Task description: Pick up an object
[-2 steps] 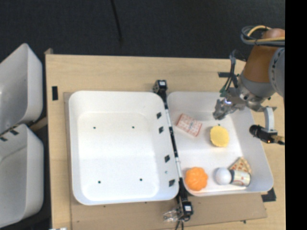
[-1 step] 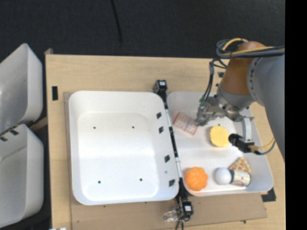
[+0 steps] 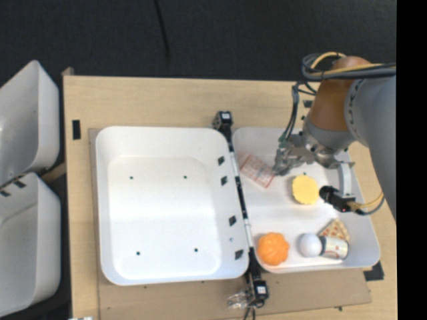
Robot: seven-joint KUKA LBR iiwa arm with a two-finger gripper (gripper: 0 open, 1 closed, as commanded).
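While the gripper (image 3: 285,160) is hovering in the right bin (image 3: 267,209) beside a pink checked packet (image 3: 257,170), nothing visibly held, it is needing to descend.

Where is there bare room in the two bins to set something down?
The left bin has a bare floor from wall to wall. The right bin is crowded: pink packet by the divider, tool beside it, yellow disc mid-bin, orange ball, white ball and cup along the near wall. Only a patch between packet and orange ball is free.
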